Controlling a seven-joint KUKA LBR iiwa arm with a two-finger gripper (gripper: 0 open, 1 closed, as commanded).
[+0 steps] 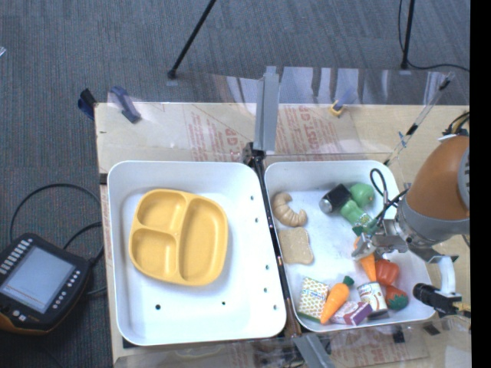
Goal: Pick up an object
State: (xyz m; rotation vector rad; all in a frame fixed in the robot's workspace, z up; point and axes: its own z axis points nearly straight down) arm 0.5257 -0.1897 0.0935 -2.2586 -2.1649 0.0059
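The right bin [307, 171] holds several toy foods: a croissant [289, 208], a slice of toast [296, 245], a dark can [335, 198], green pieces [358, 202], a carrot [334, 300], a small colourful box [312, 295], a labelled tin [374, 297] and a pink packet [351, 313]. My gripper [368, 245] hangs low over the bin's right side, just above an orange-red piece [381, 270]. The wrist hides how its tips stand. I see nothing lifted off the bin floor.
The left bin [192, 176] carries a yellow divided plate [180, 236]. A teach pendant [38, 282] lies on the floor to the left. A metal post [267, 117] stands behind the seam between the bins. The arm's orange band [443, 182] overhangs the right bin's edge.
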